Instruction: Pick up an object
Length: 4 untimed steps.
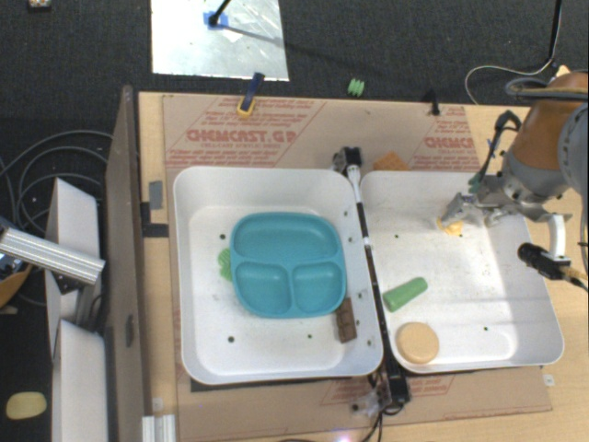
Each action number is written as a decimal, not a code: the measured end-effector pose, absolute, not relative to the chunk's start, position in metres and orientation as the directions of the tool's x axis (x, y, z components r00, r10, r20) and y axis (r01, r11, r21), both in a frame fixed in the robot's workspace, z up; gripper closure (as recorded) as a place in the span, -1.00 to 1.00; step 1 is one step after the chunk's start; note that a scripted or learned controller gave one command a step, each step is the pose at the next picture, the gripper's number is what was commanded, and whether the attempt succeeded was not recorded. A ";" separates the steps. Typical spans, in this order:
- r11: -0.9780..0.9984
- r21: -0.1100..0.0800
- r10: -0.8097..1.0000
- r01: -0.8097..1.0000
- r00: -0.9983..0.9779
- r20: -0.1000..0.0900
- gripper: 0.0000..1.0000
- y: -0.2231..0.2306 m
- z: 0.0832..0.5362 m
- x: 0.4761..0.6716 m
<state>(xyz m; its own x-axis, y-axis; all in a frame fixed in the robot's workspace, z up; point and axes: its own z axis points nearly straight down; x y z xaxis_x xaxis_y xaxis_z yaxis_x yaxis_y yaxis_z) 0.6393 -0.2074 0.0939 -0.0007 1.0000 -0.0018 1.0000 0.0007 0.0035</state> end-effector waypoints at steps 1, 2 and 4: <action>0.010 0.004 1.000 1.000 -0.010 0.001 -1.00 -0.138 0.085 0.660; 0.001 0.004 1.000 1.000 -0.001 -0.001 -1.00 -0.149 0.106 0.653; 0.006 0.007 1.000 1.000 -0.006 -0.002 1.00 -0.152 0.097 0.659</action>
<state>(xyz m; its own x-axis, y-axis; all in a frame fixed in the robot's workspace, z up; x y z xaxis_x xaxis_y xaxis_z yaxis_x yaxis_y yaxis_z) 0.6590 -0.1519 0.0969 -0.0063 1.0000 -0.0023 1.0000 0.0063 0.0069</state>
